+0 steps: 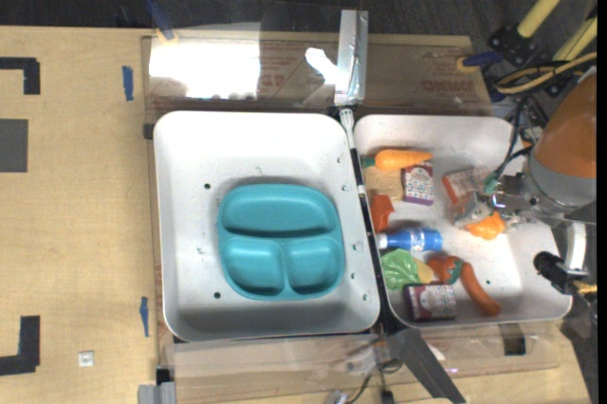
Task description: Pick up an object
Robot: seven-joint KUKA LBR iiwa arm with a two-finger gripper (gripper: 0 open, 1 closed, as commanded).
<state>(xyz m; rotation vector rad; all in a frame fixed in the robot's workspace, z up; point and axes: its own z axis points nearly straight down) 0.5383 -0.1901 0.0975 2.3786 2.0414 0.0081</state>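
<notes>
My gripper (497,203) hangs over the right side of the right bin (531,298), reaching in from the right below the orange band of the arm (569,146). A small orange object (486,228) lies directly at its tip; whether they touch is unclear. Just left of it sits a clear packet with red contents (460,189). Further left are an orange carrot-like piece (403,158), a purple and white packet (418,184), and a blue and white bottle (413,239). Near the front lie a green item (398,269), a red sausage-shaped piece (474,286) and a dark can (432,302).
The left bin (180,203) holds a teal divided plate (281,239). A clear plastic sheet and a metal strip (351,56) stand behind the bins. Yellow poles and cables (541,23) crowd the far right, near the arm.
</notes>
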